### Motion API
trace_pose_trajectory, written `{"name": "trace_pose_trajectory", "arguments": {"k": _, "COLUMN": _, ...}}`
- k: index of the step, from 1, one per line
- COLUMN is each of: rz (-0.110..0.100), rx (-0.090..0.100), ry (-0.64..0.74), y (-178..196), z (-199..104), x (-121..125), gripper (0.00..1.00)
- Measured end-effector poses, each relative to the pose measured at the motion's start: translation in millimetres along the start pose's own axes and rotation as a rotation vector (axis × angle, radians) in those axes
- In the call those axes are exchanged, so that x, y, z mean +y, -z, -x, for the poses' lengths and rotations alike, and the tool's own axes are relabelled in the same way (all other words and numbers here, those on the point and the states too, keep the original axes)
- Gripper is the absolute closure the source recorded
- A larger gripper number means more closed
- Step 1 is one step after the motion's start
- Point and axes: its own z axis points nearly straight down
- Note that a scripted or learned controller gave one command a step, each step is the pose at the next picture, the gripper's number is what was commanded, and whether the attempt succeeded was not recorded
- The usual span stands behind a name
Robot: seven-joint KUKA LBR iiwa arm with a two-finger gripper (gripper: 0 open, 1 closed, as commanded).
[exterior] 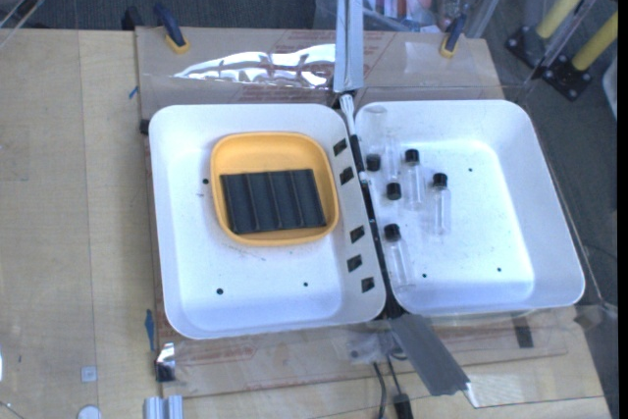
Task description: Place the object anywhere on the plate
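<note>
Nearest, clear vials (422, 196) with black caps lie scattered in the right bin (510, 255), well apart from the yellow plate (273, 150) in the left bin (186, 211), which already carries a dark ribbed block (272, 200). Gripper state: cannot tell. Grasp one vial across its body.

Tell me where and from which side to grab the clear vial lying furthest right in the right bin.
Grip the vial across the middle of its clear body, below the black cap, coming straight down from above. It seems to lie flat, long axis running toward the camera, so fingers closing on its left and right sides should seat best. Its right side is open bin floor; another vial lies to the left.
</note>
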Motion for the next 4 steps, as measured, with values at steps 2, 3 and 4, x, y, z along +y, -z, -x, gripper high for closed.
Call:
{"name": "trace_pose_trajectory", "arguments": {"k": 2, "rz": -0.001, "rx": 0.000, "ry": 0.001, "y": 0.0, "z": 10.6, "x": 2.0, "gripper": 1.00}}
{"name": "trace_pose_trajectory", "arguments": {"k": 3, "rz": -0.001, "rx": -0.001, "ry": -0.001, "y": -0.2, "z": 4.2, "x": 2.5, "gripper": 1.00}}
{"name": "trace_pose_trajectory", "arguments": {"k": 4, "rz": -0.001, "rx": -0.001, "ry": 0.002, "y": -0.4, "z": 9.3, "x": 1.7, "gripper": 1.00}}
